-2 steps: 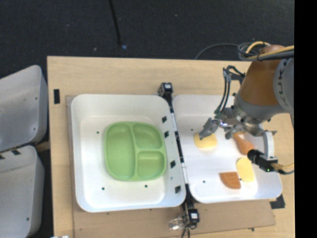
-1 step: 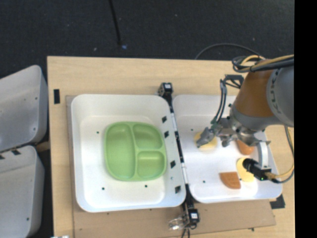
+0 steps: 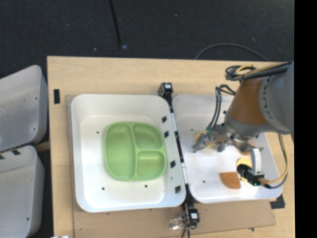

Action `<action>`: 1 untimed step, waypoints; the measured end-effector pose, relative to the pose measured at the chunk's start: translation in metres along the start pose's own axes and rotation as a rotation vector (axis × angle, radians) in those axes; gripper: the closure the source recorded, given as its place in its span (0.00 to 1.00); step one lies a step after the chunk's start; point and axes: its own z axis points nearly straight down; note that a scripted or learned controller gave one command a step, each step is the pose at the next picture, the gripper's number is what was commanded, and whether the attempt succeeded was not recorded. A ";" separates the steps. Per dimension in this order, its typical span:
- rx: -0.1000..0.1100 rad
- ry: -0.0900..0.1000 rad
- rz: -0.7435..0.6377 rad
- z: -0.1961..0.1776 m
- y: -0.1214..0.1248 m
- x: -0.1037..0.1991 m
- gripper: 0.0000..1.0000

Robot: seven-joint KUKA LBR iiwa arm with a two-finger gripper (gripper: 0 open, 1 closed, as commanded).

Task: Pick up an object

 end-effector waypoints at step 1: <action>-0.005 0.000 0.007 -0.013 0.001 -0.001 1.00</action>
